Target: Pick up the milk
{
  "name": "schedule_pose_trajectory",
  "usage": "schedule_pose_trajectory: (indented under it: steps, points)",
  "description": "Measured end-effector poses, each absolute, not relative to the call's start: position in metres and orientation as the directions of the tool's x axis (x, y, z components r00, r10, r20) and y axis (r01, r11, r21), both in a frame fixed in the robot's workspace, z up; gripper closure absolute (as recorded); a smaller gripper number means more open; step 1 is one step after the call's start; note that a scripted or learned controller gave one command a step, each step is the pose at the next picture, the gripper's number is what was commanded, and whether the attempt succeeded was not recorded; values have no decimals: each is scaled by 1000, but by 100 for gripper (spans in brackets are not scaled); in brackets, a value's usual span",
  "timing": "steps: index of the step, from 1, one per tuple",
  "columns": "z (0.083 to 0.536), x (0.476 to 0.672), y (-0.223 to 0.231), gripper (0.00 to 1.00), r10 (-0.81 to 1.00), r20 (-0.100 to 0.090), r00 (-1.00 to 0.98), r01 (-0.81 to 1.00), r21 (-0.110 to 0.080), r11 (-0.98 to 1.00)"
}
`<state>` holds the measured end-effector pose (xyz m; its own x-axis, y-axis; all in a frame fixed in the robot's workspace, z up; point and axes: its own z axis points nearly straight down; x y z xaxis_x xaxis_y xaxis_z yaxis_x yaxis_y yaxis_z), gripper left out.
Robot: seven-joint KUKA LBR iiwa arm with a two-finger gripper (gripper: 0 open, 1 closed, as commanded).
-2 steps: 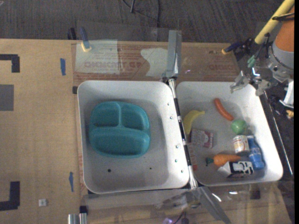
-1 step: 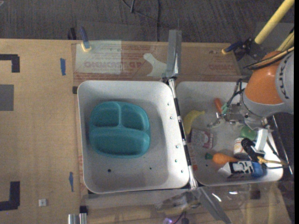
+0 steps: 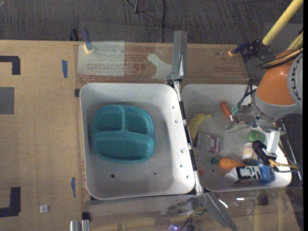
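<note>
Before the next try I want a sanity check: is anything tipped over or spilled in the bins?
Nothing spilled. The milk carton lies on its side in the right bin's near corner, beside the carrot.

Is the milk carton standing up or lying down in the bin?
Lying down: the milk carton rests lengthwise on its side in the right bin, beside the carrot.

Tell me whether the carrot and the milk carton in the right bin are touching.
Cannot tell. In the camera view the carrot lies right beside the milk carton, its tip meeting the carton's outline, but no plain contact or gap shows.
</note>
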<state>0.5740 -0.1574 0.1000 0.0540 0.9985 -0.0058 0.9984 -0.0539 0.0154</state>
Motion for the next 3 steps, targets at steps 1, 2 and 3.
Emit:
schedule_pose_trajectory:
  steps: [1, 2, 3]
  points:
    - [198, 668, -176, 100, 991, -2, 133, 991, 4, -133]
    - [198, 668, -174, 0, 991, -2, 131, 991, 2, -131]
    - [92, 565, -165, 0, 998, 0, 60, 998, 4, -60]
